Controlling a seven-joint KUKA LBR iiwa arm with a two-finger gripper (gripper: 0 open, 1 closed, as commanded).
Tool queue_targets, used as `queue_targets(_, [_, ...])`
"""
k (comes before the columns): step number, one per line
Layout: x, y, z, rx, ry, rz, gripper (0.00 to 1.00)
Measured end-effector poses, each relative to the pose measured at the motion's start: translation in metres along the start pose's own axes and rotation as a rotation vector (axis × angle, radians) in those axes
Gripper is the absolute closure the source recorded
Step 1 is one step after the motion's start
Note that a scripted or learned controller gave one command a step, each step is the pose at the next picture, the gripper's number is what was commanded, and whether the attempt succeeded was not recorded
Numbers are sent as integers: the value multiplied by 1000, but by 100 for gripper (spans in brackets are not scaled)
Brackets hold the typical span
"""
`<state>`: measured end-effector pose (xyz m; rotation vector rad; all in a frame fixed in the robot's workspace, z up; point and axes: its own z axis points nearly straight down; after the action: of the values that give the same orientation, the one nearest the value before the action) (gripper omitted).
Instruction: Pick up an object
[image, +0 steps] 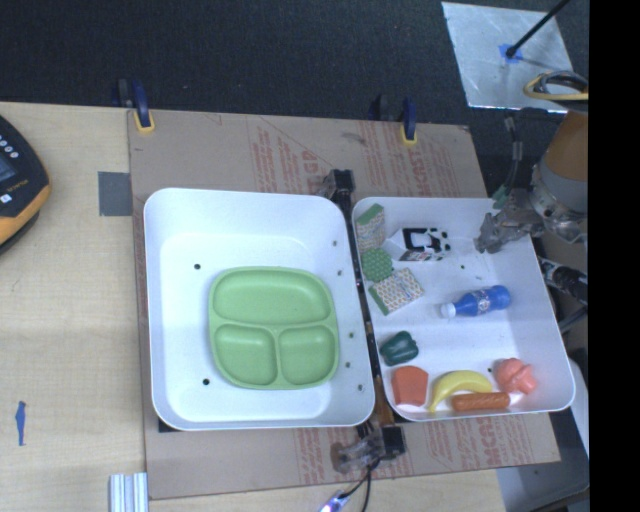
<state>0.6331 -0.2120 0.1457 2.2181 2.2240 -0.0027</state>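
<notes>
The right bin (540, 300) holds several small objects: a blue bottle (478, 301) lying on its side, a dark green pepper (398, 347), a yellow banana (461, 383), an orange sausage (480, 402), a red-orange block (408, 385), a pink-orange piece (515, 375), a black and white item (425, 243), and green patterned packets (396, 289). My gripper (492, 236) hangs over the bin's upper right corner, above and right of the bottle. Nothing shows between its fingers.
The left bin (170, 300) bears a green divided tray (272, 326). Clamps sit at the cardboard's top edge. A yellow and black device (15, 190) lies at the far left of the bench.
</notes>
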Motion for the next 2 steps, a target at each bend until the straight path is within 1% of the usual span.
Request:
queue_targets(1, [0, 0, 0, 0, 1, 0, 0])
queue_targets(2, [48, -55, 54, 4, 2, -2, 0])
